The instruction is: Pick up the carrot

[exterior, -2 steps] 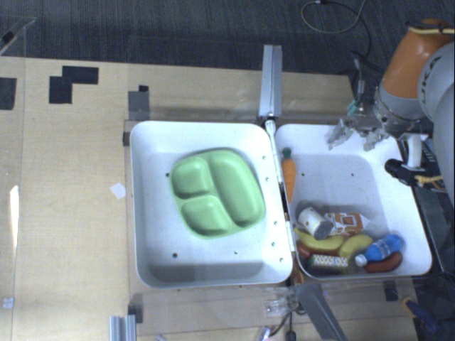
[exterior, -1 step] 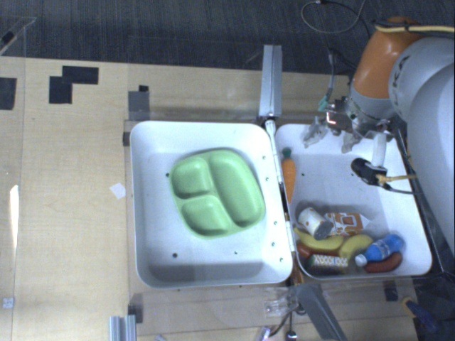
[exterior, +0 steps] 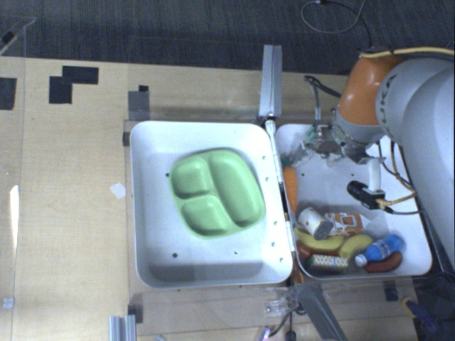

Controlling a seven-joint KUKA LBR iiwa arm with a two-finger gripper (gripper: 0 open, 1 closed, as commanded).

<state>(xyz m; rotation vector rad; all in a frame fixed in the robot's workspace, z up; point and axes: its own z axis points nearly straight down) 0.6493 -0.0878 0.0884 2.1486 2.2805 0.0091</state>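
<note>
Two white bins sit side by side on a wooden bench. In the right bin [exterior: 419,258], the carrot [exterior: 290,189] lies along the left wall, pointing from twelve to six. From the gripper [exterior: 321,148], it lies toward eight o'clock, near.

Soft, even overhead light, faint shadows, slight overall blur

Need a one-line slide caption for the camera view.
KUKA arm's gripper hovers in the right bin near the carrot; green divided plate in left bin.
</note>
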